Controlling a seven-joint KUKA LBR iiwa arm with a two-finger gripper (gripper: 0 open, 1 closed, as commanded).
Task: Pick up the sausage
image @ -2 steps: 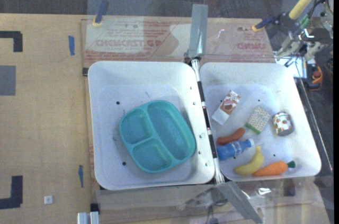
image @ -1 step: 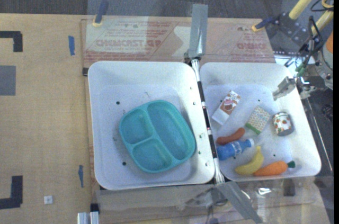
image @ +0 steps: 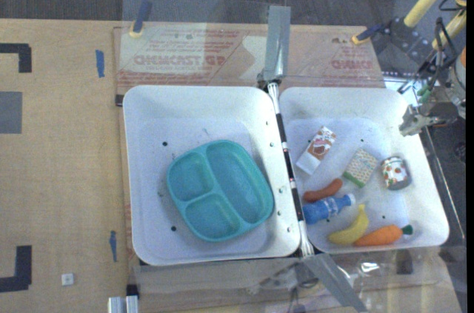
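The sausage lay in the right bin, toward its near-left part, tilted with one end up toward the bin's middle. It was crowded. A blue bottle lay just beside it on the near side, close enough that we could not tell whether they touched. A banana and a carrot lay nearer the front wall. A small carton sat beyond the sausage, a green-and-yellow box to its right, and a round packet further right. The left bin held a teal tray.

The gripper hung at the right bin's far-right rim, well apart from the sausage. We could not tell whether the jaws were parted or closed.

We judged the pick had not begun. The main risk was the bottle: a descent slightly off toward the near side would land a jaw on it, or clamp both things together. The sausage looked smooth and rounded, so a grip along its length rather than across it would likely let it squirt out. The bin's divider wall on the left also left little room.
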